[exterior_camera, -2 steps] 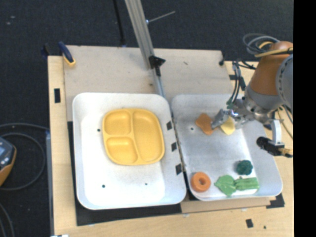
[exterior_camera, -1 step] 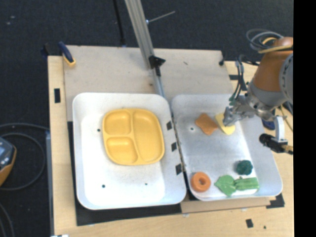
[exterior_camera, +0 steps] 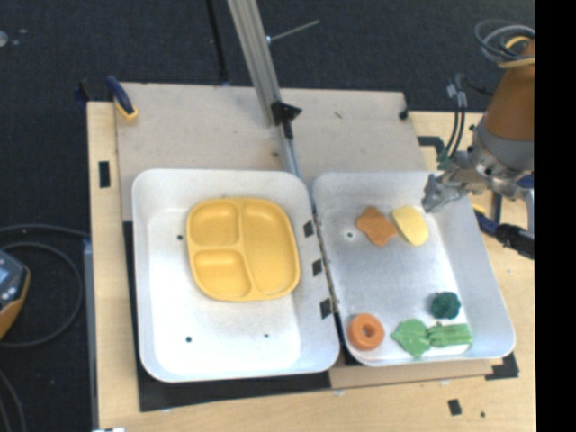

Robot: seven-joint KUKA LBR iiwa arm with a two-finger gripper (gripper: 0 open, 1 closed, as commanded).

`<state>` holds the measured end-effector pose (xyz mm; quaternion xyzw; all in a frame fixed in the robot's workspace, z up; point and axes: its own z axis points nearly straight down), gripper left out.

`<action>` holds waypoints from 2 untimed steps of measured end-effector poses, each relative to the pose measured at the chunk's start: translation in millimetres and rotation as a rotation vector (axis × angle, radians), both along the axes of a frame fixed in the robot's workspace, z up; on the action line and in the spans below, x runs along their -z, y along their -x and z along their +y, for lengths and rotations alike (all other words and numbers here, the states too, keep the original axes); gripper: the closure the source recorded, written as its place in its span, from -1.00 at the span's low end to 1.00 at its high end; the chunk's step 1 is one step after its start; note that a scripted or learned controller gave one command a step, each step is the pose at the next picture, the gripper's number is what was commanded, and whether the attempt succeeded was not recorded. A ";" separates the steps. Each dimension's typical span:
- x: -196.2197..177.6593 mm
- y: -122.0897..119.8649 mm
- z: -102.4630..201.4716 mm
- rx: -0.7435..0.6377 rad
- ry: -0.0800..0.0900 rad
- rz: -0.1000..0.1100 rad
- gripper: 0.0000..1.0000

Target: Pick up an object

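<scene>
**Arm at the far right of the right bin, nothing between its fingers**

A dark carpet floor lies around a light wooden bench (exterior_camera: 99, 241), and on the bench two shallow white bins stand side by side, touching along their inner edges. A metal pole (exterior_camera: 256, 52) rises from the back of the bench, between the bins.

The left bin (exterior_camera: 162, 340) carries a yellow plate (exterior_camera: 243, 247) with three compartments, a little behind the middle of the bin.

The right bin (exterior_camera: 405, 277) carries the loose things. Near its far edge, an orange-brown piece (exterior_camera: 376, 226) and a pale yellow piece (exterior_camera: 411, 225) lie just beside each other, perhaps touching. Near the front edge there is an orange ring (exterior_camera: 365, 331) toward the front left corner, a green toy (exterior_camera: 430, 337) to the right of it, and a dark green ball (exterior_camera: 445, 306) just behind the green toy.

The gripper (exterior_camera: 438, 194) hangs at the far right corner of the right bin, near the pale yellow piece but apart from it. I cannot tell how wide its jaws are; the picture is too small there. No object is seen between them.
</scene>
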<state>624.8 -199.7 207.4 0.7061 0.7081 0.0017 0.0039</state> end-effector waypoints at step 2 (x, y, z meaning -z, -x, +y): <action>-91.1 -4.9 6.6 -0.001 -0.001 0.002 1.00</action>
